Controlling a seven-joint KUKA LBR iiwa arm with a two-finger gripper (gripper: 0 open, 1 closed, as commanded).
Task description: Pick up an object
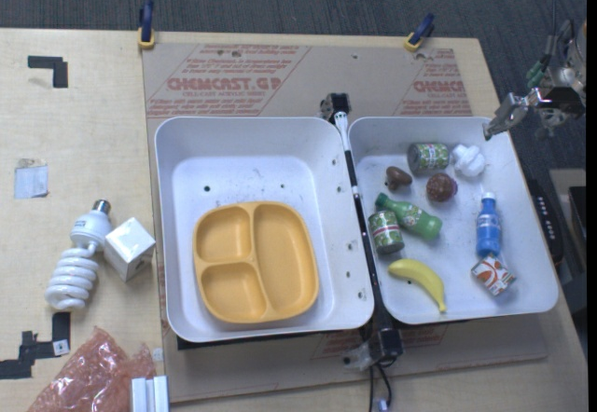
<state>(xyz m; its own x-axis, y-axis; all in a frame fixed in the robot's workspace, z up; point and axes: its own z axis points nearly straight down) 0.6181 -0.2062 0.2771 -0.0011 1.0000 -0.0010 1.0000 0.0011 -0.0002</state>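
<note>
The right bin [532,242] holds several small things. A green can [429,157] and a white lump [468,160] lie at its back, with two brown pieces [399,177] [441,186] just in front. A green bottle [410,216] and a small can [384,231] lie in the middle. A banana [420,280], a blue bottle [487,226] and a red-and-white packet [492,276] lie nearer the front. My gripper [527,110] hangs above the bin's back right corner, apart from all of them, with nothing visibly in it.
The left bin [187,158] holds a yellow divided plate [255,261]. Left of the bins lie a spiral light bulb [75,261], a white cube [129,247] and a red mesh bag [89,368]. Blue clamps [145,23] [420,31] grip the board's back edge.
</note>
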